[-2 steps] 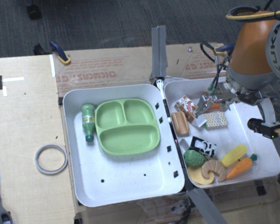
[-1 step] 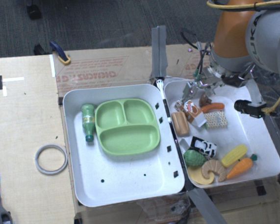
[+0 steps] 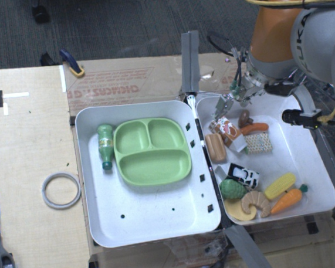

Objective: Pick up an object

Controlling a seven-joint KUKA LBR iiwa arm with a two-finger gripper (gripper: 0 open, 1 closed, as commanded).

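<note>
Over right bin [image 3: 312, 163], back-left corner: gripper [image 3: 230, 99] hovering.
Can't tell its state. Toys below it: carton [image 3: 227, 130], bread [image 3: 215, 147], sausage [image 3: 254, 128]; carrot [image 3: 287, 199], corn [image 3: 280, 185] nr front. Left bin [image 3: 98, 213]: green tray [image 3: 152, 151], bottle [image 3: 105, 145].

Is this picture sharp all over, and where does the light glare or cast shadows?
In the camera view, the light is soft and even; the green plate and the bottle look fairly crisp, with faint shadows beside them. The white bins are bright but not washed out. The pincer looks small and slightly blurred, its details hard to read.
</note>
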